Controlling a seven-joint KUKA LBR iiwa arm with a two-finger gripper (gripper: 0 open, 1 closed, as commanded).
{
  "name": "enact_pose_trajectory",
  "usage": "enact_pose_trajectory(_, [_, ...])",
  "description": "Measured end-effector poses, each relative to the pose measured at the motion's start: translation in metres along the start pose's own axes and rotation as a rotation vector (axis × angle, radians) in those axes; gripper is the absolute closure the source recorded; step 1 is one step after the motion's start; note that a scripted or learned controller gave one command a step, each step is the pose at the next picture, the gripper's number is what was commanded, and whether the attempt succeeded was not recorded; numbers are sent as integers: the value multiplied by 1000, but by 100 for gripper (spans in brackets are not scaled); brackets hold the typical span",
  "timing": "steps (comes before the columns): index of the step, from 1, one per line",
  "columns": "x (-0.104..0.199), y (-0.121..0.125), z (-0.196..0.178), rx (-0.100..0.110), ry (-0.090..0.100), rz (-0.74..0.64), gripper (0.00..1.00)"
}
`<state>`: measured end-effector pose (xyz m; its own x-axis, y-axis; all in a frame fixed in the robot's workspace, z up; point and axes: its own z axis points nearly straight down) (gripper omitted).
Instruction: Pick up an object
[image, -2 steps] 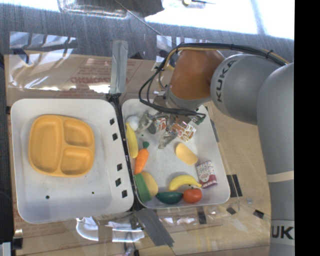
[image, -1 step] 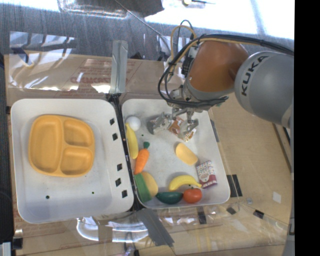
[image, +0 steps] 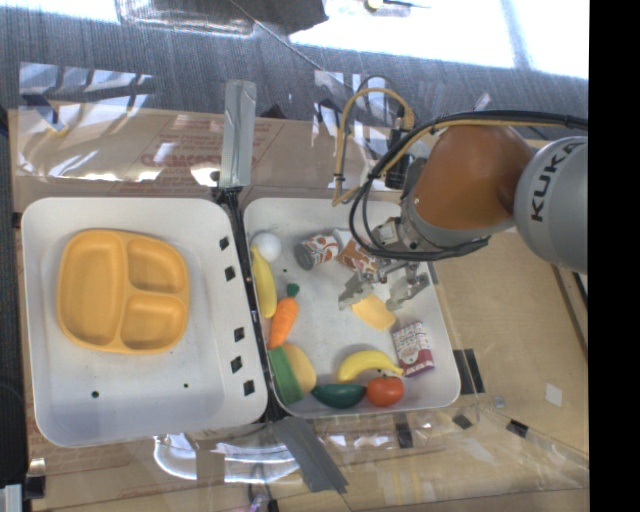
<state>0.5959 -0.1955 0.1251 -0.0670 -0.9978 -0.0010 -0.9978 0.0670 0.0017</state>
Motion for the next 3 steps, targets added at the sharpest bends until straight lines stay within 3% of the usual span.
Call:
enact_pose_trajectory(1, [13,7,31,6,0,-25,0])
enact_pose_trajectory(2, [11,5,19,10,-1,-30,100])
enact_pose_trajectory(3, [9,-37,-41,10,0,-398,100])
